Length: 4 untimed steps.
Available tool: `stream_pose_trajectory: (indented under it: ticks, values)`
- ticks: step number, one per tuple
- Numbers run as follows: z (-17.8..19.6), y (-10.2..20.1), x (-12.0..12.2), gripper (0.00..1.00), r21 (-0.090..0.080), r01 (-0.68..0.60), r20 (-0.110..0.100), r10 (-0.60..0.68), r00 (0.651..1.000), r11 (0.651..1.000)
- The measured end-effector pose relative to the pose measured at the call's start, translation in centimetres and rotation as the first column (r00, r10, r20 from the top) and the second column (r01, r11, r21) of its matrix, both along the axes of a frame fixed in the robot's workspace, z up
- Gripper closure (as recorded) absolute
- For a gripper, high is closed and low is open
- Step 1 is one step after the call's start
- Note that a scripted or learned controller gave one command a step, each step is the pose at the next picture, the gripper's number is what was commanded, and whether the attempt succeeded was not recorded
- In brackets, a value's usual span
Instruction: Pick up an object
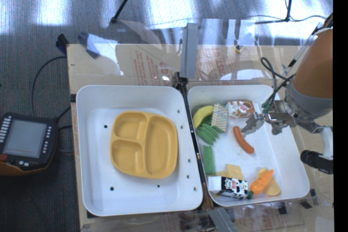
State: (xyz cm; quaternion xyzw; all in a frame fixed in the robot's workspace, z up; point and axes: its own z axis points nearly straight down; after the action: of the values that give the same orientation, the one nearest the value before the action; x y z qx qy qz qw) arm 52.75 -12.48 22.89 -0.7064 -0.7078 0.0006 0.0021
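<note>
floor: grey carpet with patches of window light, tripod legs at far side
desk (98,65): brown top, clear panel standing at far edge, carries two white bins side by side
pendant (24,141): black screen unit with orange body, on floor left of desk, cable attached
left bin (89,171): holds yellow divided tray (144,144), three compartments, lying flat mid-bin
right bin (291,171): holds the small items, arm enters from right
arm (318,70): grey with orange band, over right bin's far right corner
claw (251,126): low over right bin's middle, fingers slightly apart, nothing between them
sausage (243,139): red, just near-left of claw, apart from it
banana (202,114): yellow, far left of right bin
green pods (207,134): beside banana, more run toward near side
snack packet (241,108): red and white, far side, just left of claw
cow carton (234,186): lying at near edge
carrot (262,182): orange, right of cow carton, touching a pale slice
</note>
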Motion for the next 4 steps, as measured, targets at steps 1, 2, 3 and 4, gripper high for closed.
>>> stream_pose_trajectory:
  ticks: [1,2,3,4]
  values:
    - [-14.3,1.2,3.6,0.00,-0.001,0.065,0.000,-0.065,0.998,0.998]
    - [-8.9,-2.0,9.6,0.00,-0.002,0.358,0.004,-0.358,0.934,0.934]
    - [-12.2,4.1,6.0,0.00,-0.001,0.063,-0.002,-0.063,0.998,0.998]
    - [-13.0,1.0,8.3,0.00,0.002,0.067,0.019,-0.067,0.998,0.998]
